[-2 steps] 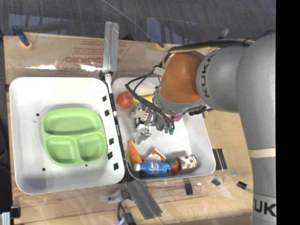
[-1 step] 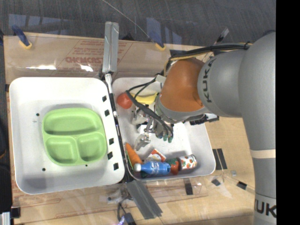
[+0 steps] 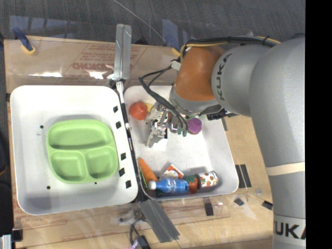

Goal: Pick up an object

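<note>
Over right bin (image 3: 220, 154) — claw (image 3: 157, 131) low beside orange ball (image 3: 138, 110) | grip unclear — cannot tell

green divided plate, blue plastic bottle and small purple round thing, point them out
green divided plate (image 3: 80, 150), camera view, its raised divider
blue plastic bottle (image 3: 171, 186), camera view, middle of its body
small purple round thing (image 3: 194, 125), camera view, its top

Both white bins (image 3: 23, 154) looked to be made of smooth, faintly glossy plastic. The green divided tray (image 3: 81, 150) appeared as matt moulded plastic. A pale wood grain was seen on the surface (image 3: 249, 149), with a clear glossy film (image 3: 78, 61) laid over its far part. The arm (image 3: 270, 87) was finished in smooth satin grey, its orange band (image 3: 199, 77) glossy.
</note>
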Robot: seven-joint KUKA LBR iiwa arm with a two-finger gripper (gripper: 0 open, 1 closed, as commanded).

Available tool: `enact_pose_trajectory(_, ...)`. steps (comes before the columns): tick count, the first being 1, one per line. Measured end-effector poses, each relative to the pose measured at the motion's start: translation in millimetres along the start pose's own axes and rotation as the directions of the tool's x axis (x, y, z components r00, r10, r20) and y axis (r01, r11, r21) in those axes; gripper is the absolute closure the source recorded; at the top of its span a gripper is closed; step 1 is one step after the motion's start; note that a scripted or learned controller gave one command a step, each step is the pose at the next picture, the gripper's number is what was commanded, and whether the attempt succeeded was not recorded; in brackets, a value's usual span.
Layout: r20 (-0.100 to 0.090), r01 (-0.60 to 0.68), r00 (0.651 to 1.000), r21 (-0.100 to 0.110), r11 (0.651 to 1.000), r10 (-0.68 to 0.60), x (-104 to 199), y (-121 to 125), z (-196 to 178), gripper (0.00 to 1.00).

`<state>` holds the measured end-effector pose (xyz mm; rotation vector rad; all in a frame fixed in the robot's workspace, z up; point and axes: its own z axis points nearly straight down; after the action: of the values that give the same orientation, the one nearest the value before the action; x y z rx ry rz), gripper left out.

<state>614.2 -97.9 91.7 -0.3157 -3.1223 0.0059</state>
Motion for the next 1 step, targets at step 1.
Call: enact_pose_trajectory(1,0.000,-0.207,0.978,-0.004,0.978,0.207,21.4,-41.6,0.2,0.00)
